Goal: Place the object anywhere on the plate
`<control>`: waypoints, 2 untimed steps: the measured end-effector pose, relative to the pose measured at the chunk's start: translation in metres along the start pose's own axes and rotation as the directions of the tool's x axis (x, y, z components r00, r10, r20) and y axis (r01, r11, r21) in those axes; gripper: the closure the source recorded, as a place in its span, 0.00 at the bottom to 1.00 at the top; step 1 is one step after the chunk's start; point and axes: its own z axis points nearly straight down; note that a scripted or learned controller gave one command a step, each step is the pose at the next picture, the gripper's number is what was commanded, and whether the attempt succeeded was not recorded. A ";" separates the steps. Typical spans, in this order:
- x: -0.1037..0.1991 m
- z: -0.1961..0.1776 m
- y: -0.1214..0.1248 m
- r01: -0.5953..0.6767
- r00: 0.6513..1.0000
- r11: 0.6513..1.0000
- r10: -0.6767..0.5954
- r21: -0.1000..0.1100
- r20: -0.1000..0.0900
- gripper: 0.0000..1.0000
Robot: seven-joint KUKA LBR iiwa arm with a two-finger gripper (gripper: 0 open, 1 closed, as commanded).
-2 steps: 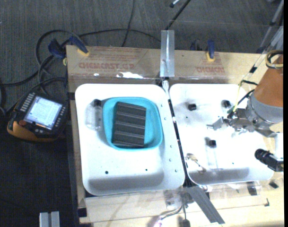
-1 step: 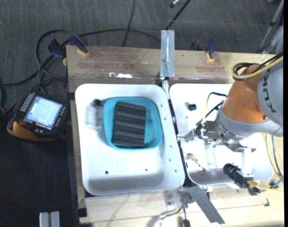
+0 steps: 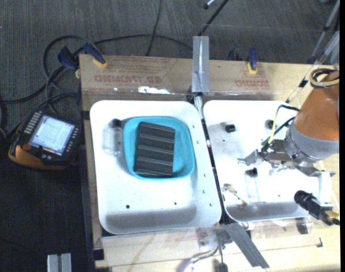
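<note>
Gripper [image 3: 252, 162] over right bin [image 3: 240, 208]; wooden bench [image 3: 132, 72]; dark carpet [image 3: 36, 16].

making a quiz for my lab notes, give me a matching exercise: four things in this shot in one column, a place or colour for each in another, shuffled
Things:
1. plate
2. dark ridged block
3. claw
4. handheld screen unit

Places or colours:
a. on the floor, left of the bench
b. light blue, in the left bin
c. over the right bin
d. lying on the plate

Pairs: 1-b, 2-d, 3-c, 4-a
</note>
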 end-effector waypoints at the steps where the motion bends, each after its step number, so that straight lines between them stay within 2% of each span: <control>1: -0.064 0.015 0.006 0.104 0.995 0.995 -0.104 0.000 0.002 0.00; 2: 0.004 0.041 0.014 -0.064 0.998 0.998 0.064 0.002 -0.003 0.00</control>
